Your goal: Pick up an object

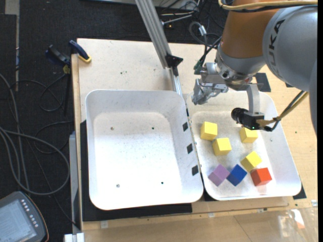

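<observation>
Your pincer [203,96] hangs above right bin [282,150] back-left corner; cannot tell if open or closed. Nearest yellow cube [209,130] sits just below it, apart from other cubes. Looks light, rigid, flat-sided: grip two opposite faces, squarely.

A pale speckled bench [126,64] is carrying two shallow white bins side by side, the left bin [136,150] lying just beside the right bin [282,175], their inner rims meeting near the middle of the board. A slanted metal rail [154,26] is running down across the bench's far part toward the place where the bins meet, and a blue and yellow clamp [75,52] is gripping the bench's far left corner. Dark matting is showing under the near edge of the left bin.
</observation>
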Controlling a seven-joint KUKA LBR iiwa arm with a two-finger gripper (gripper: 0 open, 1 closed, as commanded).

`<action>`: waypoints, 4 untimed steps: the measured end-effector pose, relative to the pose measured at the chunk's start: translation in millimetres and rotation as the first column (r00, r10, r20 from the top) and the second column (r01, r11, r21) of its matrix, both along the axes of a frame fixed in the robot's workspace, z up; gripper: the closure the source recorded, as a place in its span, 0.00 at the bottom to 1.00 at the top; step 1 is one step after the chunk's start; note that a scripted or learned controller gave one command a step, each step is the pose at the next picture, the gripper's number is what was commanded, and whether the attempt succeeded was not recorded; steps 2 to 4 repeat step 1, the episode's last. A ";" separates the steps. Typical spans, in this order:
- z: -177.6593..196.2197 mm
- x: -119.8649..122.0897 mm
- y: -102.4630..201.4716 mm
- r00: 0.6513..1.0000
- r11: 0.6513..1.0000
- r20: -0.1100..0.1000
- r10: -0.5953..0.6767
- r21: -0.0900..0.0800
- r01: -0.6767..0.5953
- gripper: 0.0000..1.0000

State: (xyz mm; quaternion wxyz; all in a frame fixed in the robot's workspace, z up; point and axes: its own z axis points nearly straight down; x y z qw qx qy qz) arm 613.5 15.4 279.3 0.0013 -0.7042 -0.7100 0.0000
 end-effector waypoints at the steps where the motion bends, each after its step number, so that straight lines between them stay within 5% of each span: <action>1: -22.1 -17.5 52.2 1.000 1.000 -0.002 0.000 0.000 0.000 1.00; 4: -22.1 -17.5 52.2 1.000 1.000 -0.002 0.000 0.000 0.000 1.00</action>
